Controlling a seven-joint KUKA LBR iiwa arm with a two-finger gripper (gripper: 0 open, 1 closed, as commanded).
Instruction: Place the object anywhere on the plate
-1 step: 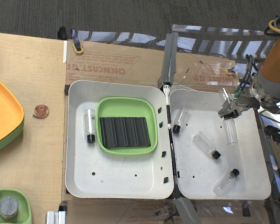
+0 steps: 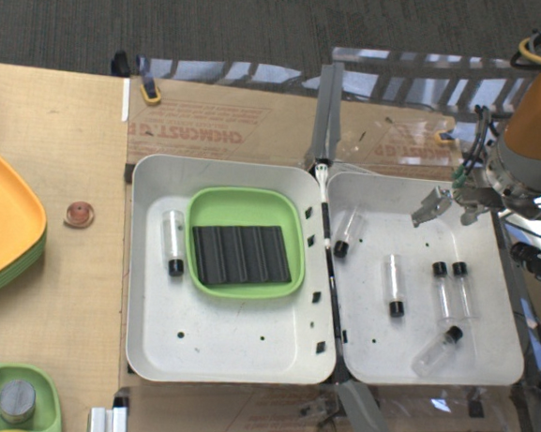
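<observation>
**Ana:** Plate [image 2: 249, 206] first: green, square with rounded corners, sitting in the left bin [image 2: 147, 331], a dark ribbed slab [image 2: 242, 255] lying on it.

**Ben:** And the tool [image 2: 433, 208]?

**Ana:** Up at the far edge of the right bin [image 2: 483, 370], hanging off the grey arm [image 2: 529, 162] with its orange band. Whether it is open or closed, I cannot tell from this angle. Nothing shows between its tips.

**Ben:** Vials?

**Ana:** Clear ones with black caps. One vial [image 2: 172, 241] lies in the left bin just beside the plate's left edge, off the plate. In the right bin, a vial [image 2: 346, 234] near the divider, another [image 2: 394, 287] mid-bin, a pair [image 2: 451, 287] side by side right of that, and one tilted vial [image 2: 435, 352] near the front.

**Ben:** Elsewhere on the worktop [image 2: 44, 332]?

**Ana:** Orange plates [image 2: 1, 224] stacked at the left, a small reddish knob [image 2: 80, 213] beside them, a green tray [image 2: 0, 398] at the front corner.
</observation>
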